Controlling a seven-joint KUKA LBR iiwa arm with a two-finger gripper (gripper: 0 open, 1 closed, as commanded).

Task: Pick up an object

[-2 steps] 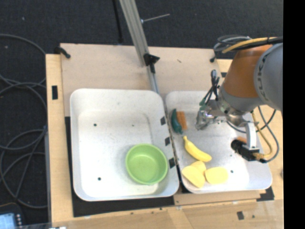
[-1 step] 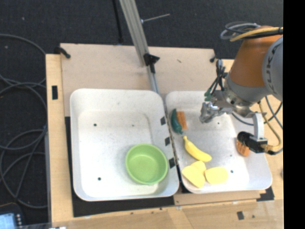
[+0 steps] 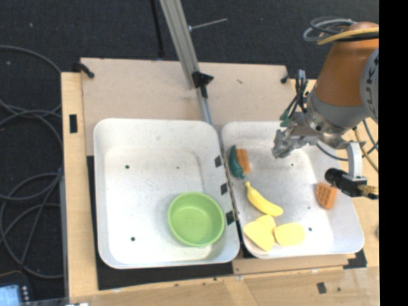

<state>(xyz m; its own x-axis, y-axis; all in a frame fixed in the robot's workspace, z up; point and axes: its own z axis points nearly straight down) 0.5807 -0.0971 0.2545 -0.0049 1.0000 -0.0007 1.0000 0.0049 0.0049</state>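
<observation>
Hovering my tool (image 3: pixel 282 146), grip state unreadable, over bare bin floor right of centre, I risk missing the banana (image 3: pixel 262 201) below it.

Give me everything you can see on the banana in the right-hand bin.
The banana is a small yellow, smooth, plastic-looking toy, curved, lying flat on the floor of the right bin near its left wall. It runs diagonally from upper left to lower right. Its lower end sits against or just above a flat yellow heart-like piece. A teal and orange object lies just beyond its upper tip. The gripper is apart from it.
</observation>
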